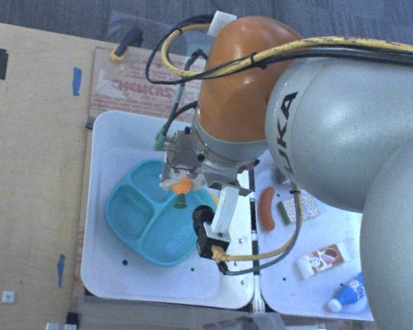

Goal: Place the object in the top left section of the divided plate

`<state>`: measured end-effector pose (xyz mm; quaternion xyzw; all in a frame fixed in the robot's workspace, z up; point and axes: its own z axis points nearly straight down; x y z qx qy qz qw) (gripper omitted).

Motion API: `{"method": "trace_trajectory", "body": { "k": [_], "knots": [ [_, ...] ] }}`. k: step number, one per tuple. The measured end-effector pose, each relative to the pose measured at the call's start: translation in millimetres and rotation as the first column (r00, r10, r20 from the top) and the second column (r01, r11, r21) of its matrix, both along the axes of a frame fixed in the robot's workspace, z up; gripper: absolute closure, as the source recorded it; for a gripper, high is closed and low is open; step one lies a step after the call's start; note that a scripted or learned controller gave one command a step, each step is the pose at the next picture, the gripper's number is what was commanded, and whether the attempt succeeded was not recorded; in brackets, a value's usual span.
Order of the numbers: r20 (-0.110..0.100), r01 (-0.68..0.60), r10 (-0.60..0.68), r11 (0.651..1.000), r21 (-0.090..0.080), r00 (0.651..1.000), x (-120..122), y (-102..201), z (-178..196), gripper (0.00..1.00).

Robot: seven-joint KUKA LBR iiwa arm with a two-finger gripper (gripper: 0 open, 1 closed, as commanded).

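Note:
A teal divided plate (139,223) lies in the left white bin (98,260). My gripper (180,182) hangs over the plate's upper right part, near its rim. A small orange toy with a green end (182,188), like a carrot, sits between the fingertips, and the gripper is shut on it. The toy hangs just above the plate's surface, beside the ridge that splits the sections. The arm's orange band and grey body hide the bin's upper right corner.
The right bin (303,292) holds a red sausage (266,209), a small checkered packet (289,210), a white and red packet (321,260) and a blue bottle (348,294). A black fitting with a cable (210,240) hangs by the plate's right edge.

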<state>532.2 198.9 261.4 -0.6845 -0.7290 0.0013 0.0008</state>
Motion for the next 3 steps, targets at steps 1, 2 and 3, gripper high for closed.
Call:
{"method": "trace_trajectory", "body": {
  "k": [1,2,3],
  "knots": [
    [-0.001,-0.008,0.008,1.0,0.0,1.0,-16.9,6.5,-33.2,1.0],
    [0.0,-0.007,0.007,1.0,0.0,1.0,-16.7,6.1,-33.1,0.0],
    [-0.001,-0.001,0.001,1.0,0.0,1.0,-15.0,3.6,-24.1,1.0]
  ]
}}
